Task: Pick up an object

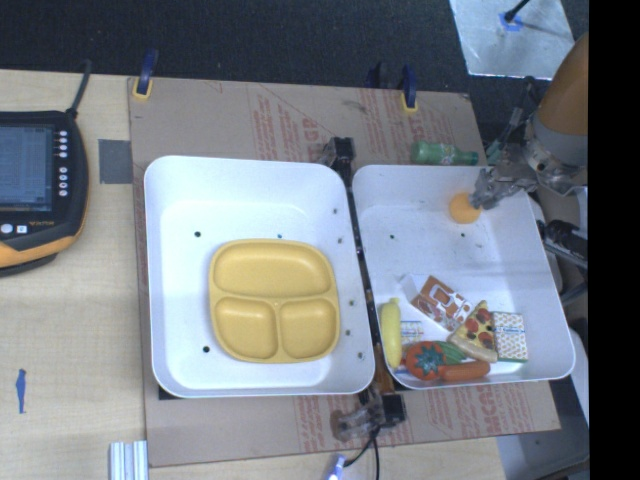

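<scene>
My gripper hangs over the far right corner of the right bin, reaching in from the right edge. A small orange round object lies on the bin floor just left of and below its tip. Near the bin's front edge sit several toys in a cluster: a yellow banana, a patterned packet, a pizza slice, a checked card, a red and green piece and an orange sausage.
The left bin holds a yellow divided tray. A green bottle lies on the cardboard behind the right bin. A teach pendant rests on the bench at far left.
</scene>
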Robot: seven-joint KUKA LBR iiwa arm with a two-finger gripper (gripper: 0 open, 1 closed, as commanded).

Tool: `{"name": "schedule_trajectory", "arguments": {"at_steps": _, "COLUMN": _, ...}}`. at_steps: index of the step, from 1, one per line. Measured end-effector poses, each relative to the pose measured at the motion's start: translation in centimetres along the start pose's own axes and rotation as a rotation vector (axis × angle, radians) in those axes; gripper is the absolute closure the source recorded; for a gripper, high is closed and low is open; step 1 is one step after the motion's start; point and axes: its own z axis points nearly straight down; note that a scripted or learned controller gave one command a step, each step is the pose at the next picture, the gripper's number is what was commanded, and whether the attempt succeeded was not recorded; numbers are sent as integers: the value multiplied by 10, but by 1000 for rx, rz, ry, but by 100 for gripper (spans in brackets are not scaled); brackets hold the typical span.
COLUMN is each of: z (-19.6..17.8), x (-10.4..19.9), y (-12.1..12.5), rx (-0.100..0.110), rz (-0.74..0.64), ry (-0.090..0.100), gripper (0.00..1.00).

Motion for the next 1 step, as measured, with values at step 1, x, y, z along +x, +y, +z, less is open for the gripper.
{"name": "schedule_trajectory", "arguments": {"at_steps": 1, "z": 0, "x": 0, "y": 0, "rx": 0, "rz": 0, "ry": 0, "gripper": 0}}
